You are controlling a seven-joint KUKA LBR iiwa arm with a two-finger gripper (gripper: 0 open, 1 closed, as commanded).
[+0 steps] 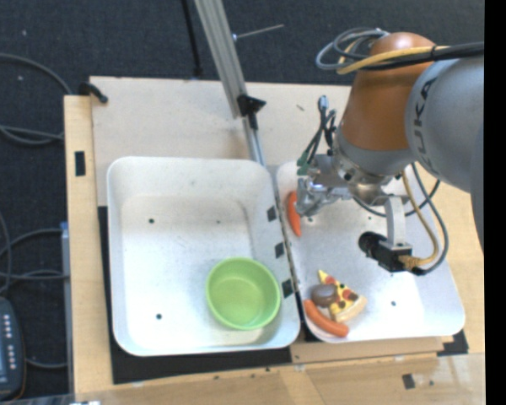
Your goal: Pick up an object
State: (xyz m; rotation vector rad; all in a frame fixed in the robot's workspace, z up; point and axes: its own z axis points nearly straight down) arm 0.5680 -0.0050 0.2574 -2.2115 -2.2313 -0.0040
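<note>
A pale wooden bench stands on dark carpet and bears two shallow white bins side by side, with a slanted metal post rising behind them. Take the divider between the bins as the landmark. Left of it lies the left bin, holding one green bowl near the divider's front end. Right of it lies the right bin.

The arm reaches in over the right bin, and its claw hangs just right of the divider, toward its back half. An orange carrot-like stick lies hard against the divider, directly under and slightly forward of the claw, its long axis running along the divider. Whether the claw is open, closed or has hold of anything cannot be told; the wrist hides it.

At the divider's front end, on the right side, sits a small heap: one pizza slice, one brownish lump and one orange sausage. A single black part hangs off the arm, further right.

The carrot looks the likeliest target, being nearest.
</note>
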